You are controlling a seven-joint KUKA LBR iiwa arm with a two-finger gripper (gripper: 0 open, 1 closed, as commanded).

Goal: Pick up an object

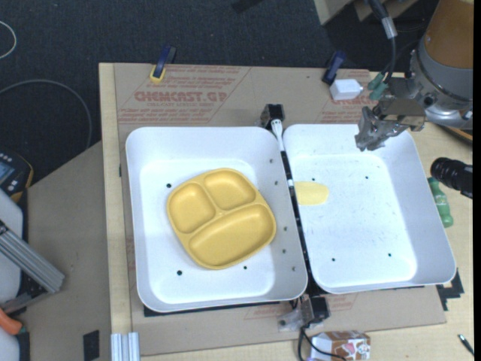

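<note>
Arm [451, 59] cut off by top-right corner; pincer [370, 139] blurred.

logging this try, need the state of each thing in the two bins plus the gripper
yellow divided plate: lying flat in the left bin, right side up, compartments bare
small yellow piece: flat on the right bin floor, by its left wall
gripper: over the right bin's far edge, away from both objects

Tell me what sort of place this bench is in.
Most likely a robot lab or test cell, not a home. Two white bins sit clamped on a cardboard-covered bench, a robot arm's gripper hangs above the right bin, and loose cables run across the dark floor.
</note>
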